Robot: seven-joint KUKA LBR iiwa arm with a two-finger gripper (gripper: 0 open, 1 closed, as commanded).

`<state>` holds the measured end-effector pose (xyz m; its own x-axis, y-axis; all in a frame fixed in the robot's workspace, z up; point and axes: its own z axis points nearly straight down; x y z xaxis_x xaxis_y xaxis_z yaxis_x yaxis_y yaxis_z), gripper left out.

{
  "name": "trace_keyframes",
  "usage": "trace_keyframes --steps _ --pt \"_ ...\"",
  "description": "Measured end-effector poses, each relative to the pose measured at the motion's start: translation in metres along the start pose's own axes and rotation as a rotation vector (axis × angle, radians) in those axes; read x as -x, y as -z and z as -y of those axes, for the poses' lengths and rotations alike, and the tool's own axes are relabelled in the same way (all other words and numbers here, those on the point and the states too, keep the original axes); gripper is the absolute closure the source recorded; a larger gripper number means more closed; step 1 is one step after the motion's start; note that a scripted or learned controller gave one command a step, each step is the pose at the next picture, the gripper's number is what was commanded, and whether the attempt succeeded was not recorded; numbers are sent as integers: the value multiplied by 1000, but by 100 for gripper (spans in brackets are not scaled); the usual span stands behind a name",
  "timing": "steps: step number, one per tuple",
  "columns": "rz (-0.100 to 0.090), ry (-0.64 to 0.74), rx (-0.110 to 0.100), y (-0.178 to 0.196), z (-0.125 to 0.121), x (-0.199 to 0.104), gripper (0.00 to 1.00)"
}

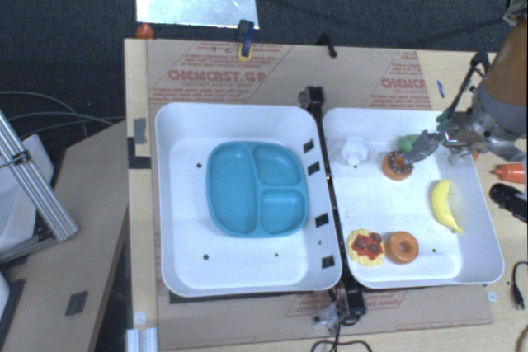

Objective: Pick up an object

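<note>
On the table point(206, 66) we see two white bins; the left bin point(177, 177) holds a blue divided plate point(256, 187). The right bin point(474, 247) carries the toy food, scattered apart, presumably so each can be grasped singly: banana point(445, 205), plain donut point(403, 246), pizza piece point(366, 246), chocolate donut point(398, 166). The hand point(419, 146) hovers at the chocolate donut, likely the target; its state we cannot tell.
</note>
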<state>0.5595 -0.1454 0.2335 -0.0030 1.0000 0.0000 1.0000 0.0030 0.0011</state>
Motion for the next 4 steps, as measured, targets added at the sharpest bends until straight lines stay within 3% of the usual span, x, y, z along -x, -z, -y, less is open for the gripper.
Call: trace_keyframes --steps 1,2,3,4 --pt "0 5 1 -108 -64 -5 0" --pt "1 3 5 -91 -63 -4 100" --pt "1 3 4 -91 -63 -4 0" --pt "2 -3 1 -150 -68 36 0"
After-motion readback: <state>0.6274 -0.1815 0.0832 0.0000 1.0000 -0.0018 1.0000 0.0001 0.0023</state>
